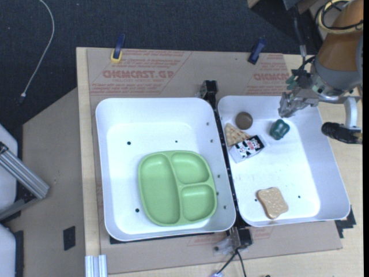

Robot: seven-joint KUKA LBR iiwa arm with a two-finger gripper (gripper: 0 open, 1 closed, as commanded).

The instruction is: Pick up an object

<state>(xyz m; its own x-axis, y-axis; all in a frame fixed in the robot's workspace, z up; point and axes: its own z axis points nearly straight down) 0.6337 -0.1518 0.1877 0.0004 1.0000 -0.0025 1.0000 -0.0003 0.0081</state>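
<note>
The end effector [290, 107] hangs over the far right corner of the right bin [331, 160], its tip pointing down; whether it is released or clenched cannot be told, and nothing is visibly gripped. Just below and beside it lies a small teal object [279, 129], the nearest candidate for picking, apparently apart from the tip. Toward the bin's left wall sit a round brown piece [244, 120], a tan wedge-shaped item [233, 134] and a black-and-white patterned packet [248, 146], crowded together and close to the wall, which would likely hamper a grasp there. A toast-shaped piece [272, 202] lies alone near the front edge, with open white floor around it. The middle of this bin offers free room for descending. The left bin [109, 154] holds a green divided plate [176, 186]. Both bins rest on a cardboard-covered counter [173, 71].
</note>
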